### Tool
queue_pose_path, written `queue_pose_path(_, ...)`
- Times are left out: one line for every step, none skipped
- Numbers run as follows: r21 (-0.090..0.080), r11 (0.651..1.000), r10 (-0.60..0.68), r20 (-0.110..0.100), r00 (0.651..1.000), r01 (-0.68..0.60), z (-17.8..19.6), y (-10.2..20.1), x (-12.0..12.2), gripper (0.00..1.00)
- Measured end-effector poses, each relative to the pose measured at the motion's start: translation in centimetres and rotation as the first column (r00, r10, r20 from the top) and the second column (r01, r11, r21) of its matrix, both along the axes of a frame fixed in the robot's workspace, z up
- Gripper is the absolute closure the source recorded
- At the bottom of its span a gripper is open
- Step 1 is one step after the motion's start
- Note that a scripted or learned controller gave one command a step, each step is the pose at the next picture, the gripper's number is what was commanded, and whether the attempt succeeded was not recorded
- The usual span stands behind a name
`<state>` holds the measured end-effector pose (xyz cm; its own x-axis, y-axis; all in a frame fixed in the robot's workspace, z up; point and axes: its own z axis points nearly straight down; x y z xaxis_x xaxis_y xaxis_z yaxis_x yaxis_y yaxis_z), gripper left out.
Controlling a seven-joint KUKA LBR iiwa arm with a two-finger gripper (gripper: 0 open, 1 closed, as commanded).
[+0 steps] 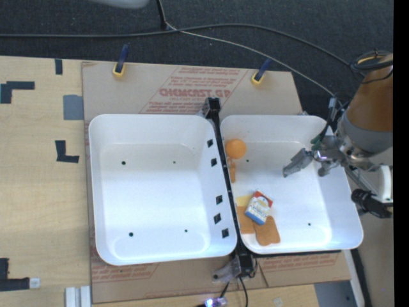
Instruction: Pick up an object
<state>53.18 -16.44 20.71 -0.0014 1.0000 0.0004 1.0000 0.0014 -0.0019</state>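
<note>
Wooden tabletop (pixel 38 190) under a cardboard sheet (pixel 192 88), dark floor beyond. Two white bins: left bin (pixel 153 190) bare, right bin (pixel 300 133) holding the rest. End effector (pixel 307 162) released, grasping nothing, hovering over the right bin's far half. Well left and nearer: small carton (pixel 259 208), tan piece (pixel 267 233); orange ball (pixel 236 148) beside the divider.

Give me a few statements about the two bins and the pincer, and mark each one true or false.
1. The round orange ball lies in the right white bin. True.
2. The small blue and white packet lies in the left white bin. False: it is in the right bin.
3. The pincer is above the right bin. True.
4. The pincer holds the ball. False: the ball lies apart, near the divider.
</note>
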Motion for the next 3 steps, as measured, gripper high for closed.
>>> queue_pose_path(0.003,1.000,0.005,-0.007,1.000,-0.005,-12.3,6.1,1.4,0.00)
queue_pose_path(-0.003,1.000,0.000,0.003,1.000,0.000,-12.2,7.0,1.9,0.00)
queue_pose_path(-0.002,1.000,0.001,0.007,1.000,-0.001,-12.1,6.9,0.9,0.00)
